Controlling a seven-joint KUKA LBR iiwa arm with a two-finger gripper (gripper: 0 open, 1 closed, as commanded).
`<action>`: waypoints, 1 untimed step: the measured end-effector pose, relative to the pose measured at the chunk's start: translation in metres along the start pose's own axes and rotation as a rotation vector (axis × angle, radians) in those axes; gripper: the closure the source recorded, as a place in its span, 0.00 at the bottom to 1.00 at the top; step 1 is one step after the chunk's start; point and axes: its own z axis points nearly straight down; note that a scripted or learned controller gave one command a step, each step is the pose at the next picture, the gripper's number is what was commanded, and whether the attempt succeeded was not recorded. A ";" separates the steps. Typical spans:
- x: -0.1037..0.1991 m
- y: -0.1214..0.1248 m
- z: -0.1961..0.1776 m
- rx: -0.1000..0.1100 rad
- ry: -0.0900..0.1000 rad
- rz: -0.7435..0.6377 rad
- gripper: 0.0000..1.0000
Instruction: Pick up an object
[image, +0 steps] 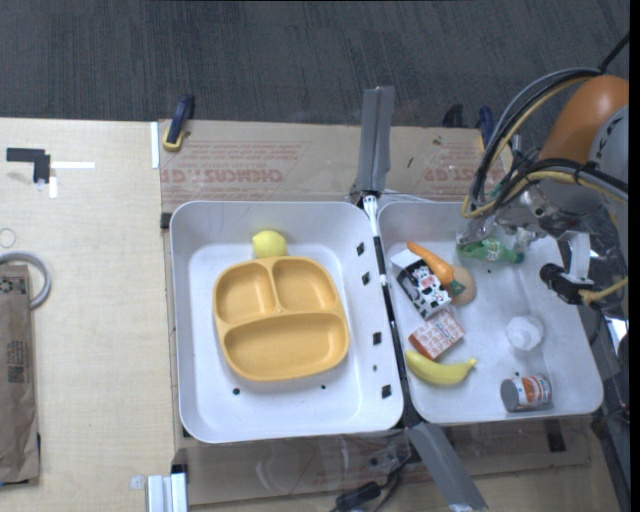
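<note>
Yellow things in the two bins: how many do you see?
3: the divided plate in the left bin, a small ball behind it, the banana in the right bin. More may hide beneath the arm.

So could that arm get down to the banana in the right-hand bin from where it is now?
Probably yes. The banana lies flat near the right bin's front, with nothing on top of it. A small red carton sits close behind it, which could crowd the fingers. The gripper is at the bin's far side.
</note>
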 end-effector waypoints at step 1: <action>0.038 0.001 0.011 0.019 -0.004 -0.076 0.00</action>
